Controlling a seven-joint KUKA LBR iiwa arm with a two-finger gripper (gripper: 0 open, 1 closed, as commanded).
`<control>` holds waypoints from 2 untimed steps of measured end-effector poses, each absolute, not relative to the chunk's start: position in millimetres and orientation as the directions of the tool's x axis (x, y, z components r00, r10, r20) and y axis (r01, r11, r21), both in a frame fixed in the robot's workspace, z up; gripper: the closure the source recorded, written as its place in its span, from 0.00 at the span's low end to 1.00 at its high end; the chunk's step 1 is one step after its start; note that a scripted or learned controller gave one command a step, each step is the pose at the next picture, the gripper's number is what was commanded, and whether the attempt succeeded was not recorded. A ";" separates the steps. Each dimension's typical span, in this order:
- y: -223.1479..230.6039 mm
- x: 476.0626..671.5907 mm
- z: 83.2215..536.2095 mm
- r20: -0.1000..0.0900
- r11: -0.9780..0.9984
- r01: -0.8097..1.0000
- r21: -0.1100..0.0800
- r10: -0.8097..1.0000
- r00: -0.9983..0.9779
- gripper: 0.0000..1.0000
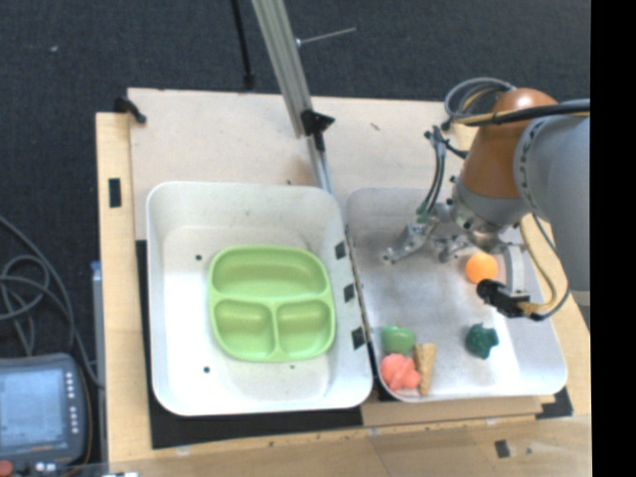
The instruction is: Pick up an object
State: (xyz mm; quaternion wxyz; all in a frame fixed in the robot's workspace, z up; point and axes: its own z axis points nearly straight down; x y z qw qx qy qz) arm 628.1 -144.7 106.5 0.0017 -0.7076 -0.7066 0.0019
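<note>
Toys lie in the right bin (537, 366): we see an orange ball (481, 265) beside the pincer (437, 238), plus a dark green piece (482, 341). Whether the pincer grips anything, we cannot tell.

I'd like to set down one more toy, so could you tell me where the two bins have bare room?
The right bin's floor is bare in its middle, between the gripper above and the toys along the near edge. That near-left corner is crowded: green piece, pink toy, cone. The orange ball and dark green toy sit further right. The left bin is bare around the green tray.
</note>
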 end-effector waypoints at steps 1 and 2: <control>-146.7 630.6 122.2 -0.002 -0.007 1.000 0.004 1.000 0.007 1.00; -150.0 637.3 186.5 -0.003 -0.001 1.000 0.008 1.000 0.001 1.00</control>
